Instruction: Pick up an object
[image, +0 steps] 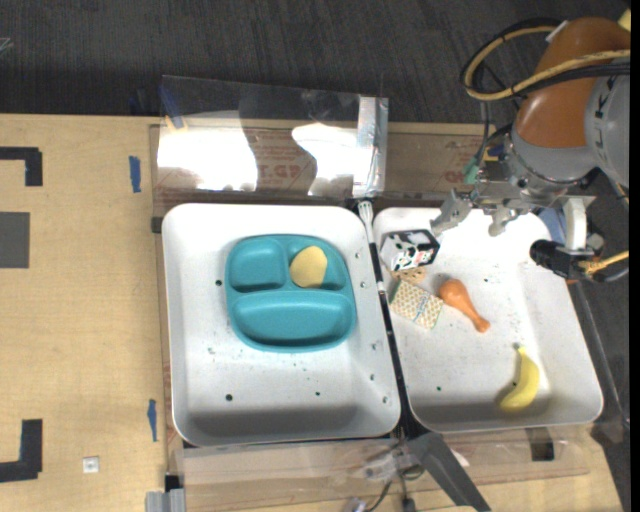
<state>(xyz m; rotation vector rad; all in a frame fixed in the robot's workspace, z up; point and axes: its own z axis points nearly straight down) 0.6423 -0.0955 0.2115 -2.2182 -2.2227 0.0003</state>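
- Camera view, starting at the left bin (190, 390): a teal divided tray (290, 292) lies in its middle, slightly toward the far edge, and a yellow round piece (309, 266) sits in the tray's upper right compartment. Nothing here looks like the present target, as the arm is over the other bin.
- At the far edge of the left bin a clear plastic sheet (270, 145) stands up and glares; it borders the bin and does not cover any object.
- The right bin (560, 350) holds the likely picks. A black-and-white patterned block (409, 250) sits in the far left corner against the dividing wall, and a tan waffle-like piece (417, 303) lies just beside it, nearer the front.
- An orange drumstick-shaped toy (464, 302) lies near the bin's middle, clear on all sides, so it seems the easiest grab.
- A banana (521, 381) rests near the front right corner, close to the wall, which could crowd a finger.
- The gripper (478, 205) hangs above the far edge of the right bin, fingers spread and holding nothing, apart from every object.
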